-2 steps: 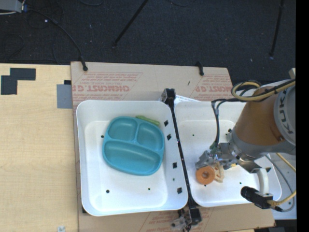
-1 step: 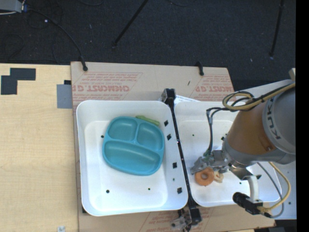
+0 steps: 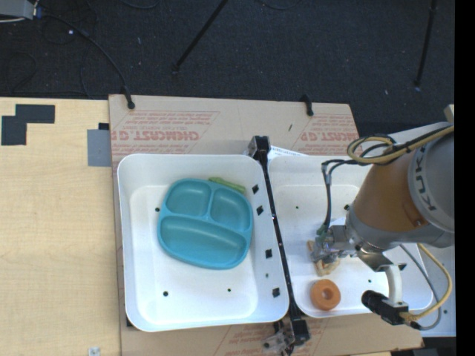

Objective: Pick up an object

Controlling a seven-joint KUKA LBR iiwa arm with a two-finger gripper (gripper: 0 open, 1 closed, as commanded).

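Observation:
An orange ring-shaped object (image 3: 325, 294) lies near the front edge of the right bin (image 3: 300, 180). A teal divided plate (image 3: 205, 222) rests in the left bin (image 3: 141, 273), with a green thing (image 3: 230, 184) peeking out behind its far edge. My gripper (image 3: 323, 254) reaches down into the right bin from under the orange wrist band, a little above and behind the orange ring. Whether anything sits between its tips is too small to tell.
A black divider (image 3: 271, 236) runs between the two bins. The arm's bulk (image 3: 401, 202) and its cables cover the right bin's right half. A black part (image 3: 382, 306) juts out near the front right corner. Cardboard (image 3: 185, 128) lies under the bins.

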